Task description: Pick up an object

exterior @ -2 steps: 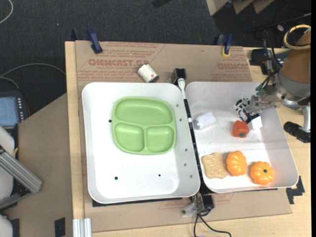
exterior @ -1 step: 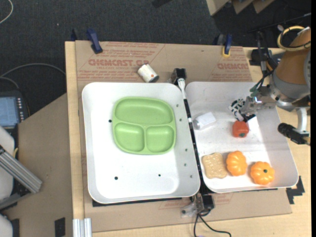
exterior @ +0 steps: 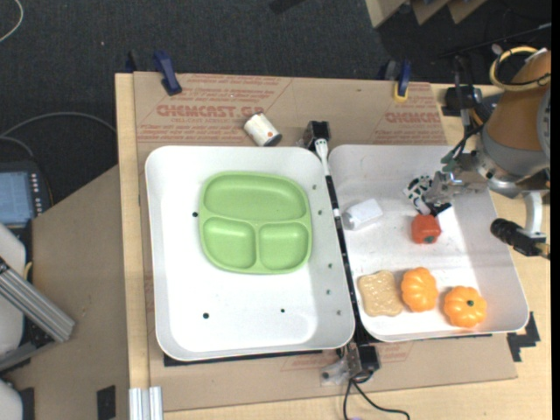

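The right bin [exterior: 499,261] holds several small objects. A white block [exterior: 362,213] lies near its left wall. A red object [exterior: 426,228] sits in the middle. Along the front stand a tan toast-like piece [exterior: 379,292] and two orange pumpkins [exterior: 419,289] [exterior: 464,306]. A black-and-white spotted object [exterior: 418,189] lies toward the back. My gripper [exterior: 440,196] hangs low over the bin, just right of the spotted object and just above the red one. I see nothing clearly held between its tips.
A green divided plate [exterior: 255,222] lies in the left bin [exterior: 175,304]. A white cylinder [exterior: 261,129] rests on the cardboard behind the bins. Blue clamps [exterior: 166,73] [exterior: 402,79] hold the board's far edge. The arm's body [exterior: 516,129] overhangs the right bin's back right corner.
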{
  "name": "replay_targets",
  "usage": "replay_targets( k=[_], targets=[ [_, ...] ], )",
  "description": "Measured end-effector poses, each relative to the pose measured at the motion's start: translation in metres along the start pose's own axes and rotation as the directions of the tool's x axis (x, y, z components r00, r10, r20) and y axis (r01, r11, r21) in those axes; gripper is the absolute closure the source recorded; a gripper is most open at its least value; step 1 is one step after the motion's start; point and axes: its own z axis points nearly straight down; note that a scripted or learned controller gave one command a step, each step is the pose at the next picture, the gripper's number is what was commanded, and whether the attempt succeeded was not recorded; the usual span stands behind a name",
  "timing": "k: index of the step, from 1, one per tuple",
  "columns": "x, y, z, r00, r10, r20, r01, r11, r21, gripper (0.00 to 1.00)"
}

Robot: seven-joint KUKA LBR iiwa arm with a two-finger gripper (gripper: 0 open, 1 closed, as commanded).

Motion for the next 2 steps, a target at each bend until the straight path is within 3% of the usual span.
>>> replay_targets(
  k=[2],
  targets=[
    [-0.007,0.014,0.005,1.000,0.002,0.007,-0.002,1.000,0.000,1.00]
  ],
)
